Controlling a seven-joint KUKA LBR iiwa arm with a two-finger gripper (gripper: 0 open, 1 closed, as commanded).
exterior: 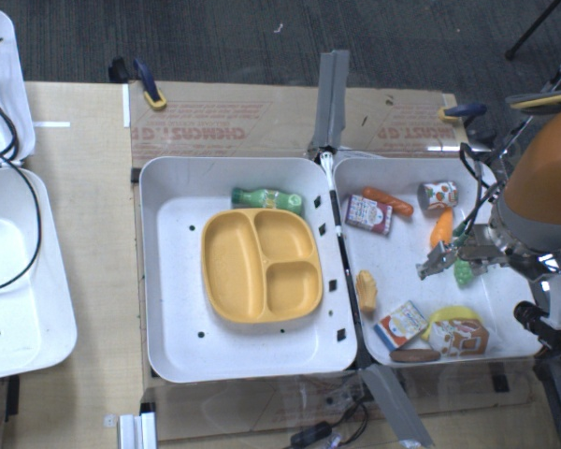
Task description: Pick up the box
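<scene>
Your end effector [437, 264] sits low in the right bin [393, 349], fingers parted, nothing between them. The box [368, 213], dark red, lies flat at its 11 o'clock, well apart from it, beside a carrot [388, 199]. The left bin [159, 251] holds a yellow divided plate [260, 264] and a green bottle [266, 198].

From my station I can make out red lettering printed on the cardboard sheet [262, 118] lying behind the bins; it runs upside down and reads roughly "CHEMICALS", though I am unsure of it. The small box [368, 214] and the other packets carry printed labels, but these are too small for me to read.
</scene>
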